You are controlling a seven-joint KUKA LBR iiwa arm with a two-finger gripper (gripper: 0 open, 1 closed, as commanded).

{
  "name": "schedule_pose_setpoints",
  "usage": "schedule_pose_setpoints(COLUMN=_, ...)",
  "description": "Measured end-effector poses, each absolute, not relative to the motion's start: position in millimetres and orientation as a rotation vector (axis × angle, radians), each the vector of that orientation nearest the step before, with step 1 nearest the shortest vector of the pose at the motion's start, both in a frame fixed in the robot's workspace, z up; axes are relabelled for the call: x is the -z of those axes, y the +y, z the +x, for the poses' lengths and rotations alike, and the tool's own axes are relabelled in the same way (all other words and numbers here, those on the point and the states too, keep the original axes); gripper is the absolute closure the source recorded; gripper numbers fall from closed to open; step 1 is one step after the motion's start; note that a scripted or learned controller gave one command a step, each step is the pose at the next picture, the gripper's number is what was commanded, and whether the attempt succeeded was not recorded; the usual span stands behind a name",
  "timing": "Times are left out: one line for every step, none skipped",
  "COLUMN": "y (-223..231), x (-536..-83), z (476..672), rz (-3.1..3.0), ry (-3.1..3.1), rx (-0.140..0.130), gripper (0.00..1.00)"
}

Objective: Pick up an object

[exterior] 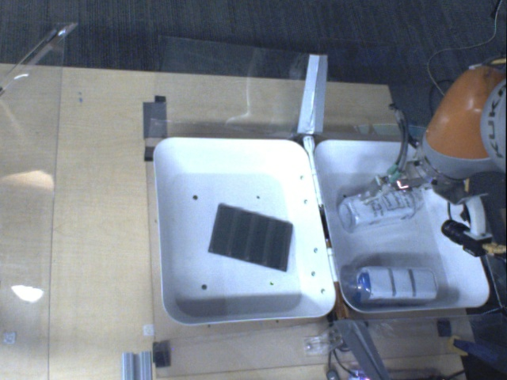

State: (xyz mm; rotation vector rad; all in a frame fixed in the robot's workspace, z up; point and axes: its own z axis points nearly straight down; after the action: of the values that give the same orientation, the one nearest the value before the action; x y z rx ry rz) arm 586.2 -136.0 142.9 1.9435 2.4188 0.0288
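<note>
My hand (402,182) is low over the right bin (467,295), at its far side, and it hangs just above the upper end of a clear bottle (379,209) that lies on its side on the bin floor. I cannot tell if my hand is spread or pressed together, because the wrist and the glare of the plastic hide this. I also cannot tell if it touches the bottle or only hovers very near it. I take this bottle as my thing to pick. I judge it to be light, probably empty, with thin walls that give way under pressure, and it is smooth and round, so it can roll or slip out from a careless pinch. The best place to take hold seems to me the ribbed middle of the body, across the narrow width, not the end under my hand. Nearer to the camera than my hand, in the same bin, lies a second bottle (396,284) with a blue end; it looks fuller and perhaps heavier. Well away on the other side, in the left bin (174,165), a dark ribbed pad (251,237) lies flat, which gives little edge for gripping. About brands or writing: the second bottle has a pale wrap, but any letters on it are too small to read.
</note>
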Motion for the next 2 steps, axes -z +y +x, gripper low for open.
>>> schedule_pose_setpoints(y=-122, x=-113, z=584.9, rz=1.936, ry=2.467, rx=-0.007, gripper=0.0)
schedule_pose_setpoints(y=-93, x=-88, z=631.9, rz=1.891, ry=2.499, rx=-0.01, gripper=0.0)
